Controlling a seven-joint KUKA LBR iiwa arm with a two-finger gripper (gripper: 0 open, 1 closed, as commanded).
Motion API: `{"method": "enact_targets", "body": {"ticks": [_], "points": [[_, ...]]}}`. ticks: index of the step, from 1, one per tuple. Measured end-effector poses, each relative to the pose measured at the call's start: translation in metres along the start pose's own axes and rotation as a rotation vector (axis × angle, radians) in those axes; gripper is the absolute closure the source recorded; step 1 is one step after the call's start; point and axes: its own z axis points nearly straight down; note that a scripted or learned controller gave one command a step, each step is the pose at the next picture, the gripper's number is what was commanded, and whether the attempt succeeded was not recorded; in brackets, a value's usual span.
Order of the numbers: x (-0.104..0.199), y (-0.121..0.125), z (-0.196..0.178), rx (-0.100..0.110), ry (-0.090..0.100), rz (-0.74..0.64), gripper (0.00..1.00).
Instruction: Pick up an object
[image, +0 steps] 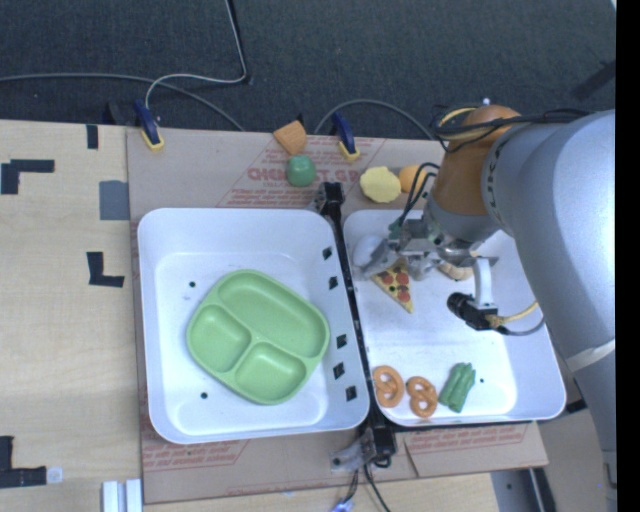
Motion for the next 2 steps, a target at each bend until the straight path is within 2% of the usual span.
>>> {"method": "enact_targets", "body": {"ticks": [1,2], "points": [[-0.003,0.0058,0.0007,0.011,0.003,-0.002,0.0],[-0.0024,0.005,0.0005,0.008,0.001,-0.001,0.0]]}}
